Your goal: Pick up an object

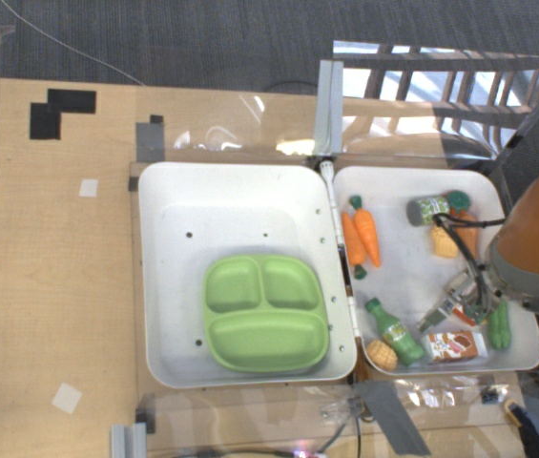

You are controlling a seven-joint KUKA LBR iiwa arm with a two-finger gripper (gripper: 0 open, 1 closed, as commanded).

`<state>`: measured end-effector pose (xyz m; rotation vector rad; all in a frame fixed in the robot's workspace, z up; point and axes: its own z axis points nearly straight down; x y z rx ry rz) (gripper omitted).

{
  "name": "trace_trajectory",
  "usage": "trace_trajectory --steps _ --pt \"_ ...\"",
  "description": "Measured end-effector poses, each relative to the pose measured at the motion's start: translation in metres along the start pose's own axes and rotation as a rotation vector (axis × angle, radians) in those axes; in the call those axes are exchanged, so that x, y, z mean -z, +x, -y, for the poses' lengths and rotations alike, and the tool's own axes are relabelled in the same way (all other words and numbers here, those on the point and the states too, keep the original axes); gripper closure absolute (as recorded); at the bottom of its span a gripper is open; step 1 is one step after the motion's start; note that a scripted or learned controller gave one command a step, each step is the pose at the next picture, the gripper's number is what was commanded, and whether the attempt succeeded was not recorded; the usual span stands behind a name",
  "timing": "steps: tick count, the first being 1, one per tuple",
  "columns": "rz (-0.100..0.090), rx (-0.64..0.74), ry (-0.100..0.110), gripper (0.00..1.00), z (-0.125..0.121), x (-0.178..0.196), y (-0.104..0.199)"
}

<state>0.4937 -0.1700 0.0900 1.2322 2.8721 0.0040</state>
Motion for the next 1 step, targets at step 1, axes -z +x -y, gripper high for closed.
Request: trace_trajectory --steps 1 --pt "0.009 0.006 -0.005 1.0 -0.0037 0.0106 -0.004"
